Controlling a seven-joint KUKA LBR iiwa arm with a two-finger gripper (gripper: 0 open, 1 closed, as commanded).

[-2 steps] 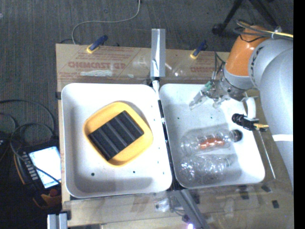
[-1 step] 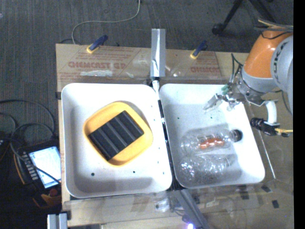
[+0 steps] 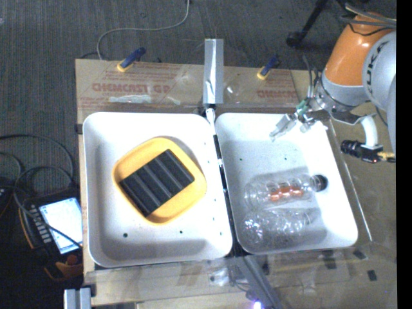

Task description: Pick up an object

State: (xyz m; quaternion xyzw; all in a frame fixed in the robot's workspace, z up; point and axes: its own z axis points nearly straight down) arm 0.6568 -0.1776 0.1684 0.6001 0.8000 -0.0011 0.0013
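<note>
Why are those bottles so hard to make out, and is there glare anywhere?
In the camera view, the clear plastic bottles nearly vanish against the right bin, their outlines soft; the lower one is just speckled highlights. A bright glare spot sits at the bottom edge. The gripper looks slightly blurred. The yellow-and-black object reads sharply.

The right bin has bare white floor across its upper half and down its left side — open room for a descent. Its lower half is blocked by two clear plastic bottles lying side by side, the lower one close to the bottom wall. The gripper hangs over the bin's upper right part. In the left bin, a yellow tray with a black ribbed insert fills the centre — only a margin of floor runs round it, widest at the lower edge. A metal divider stands between the bins at the top.
</note>
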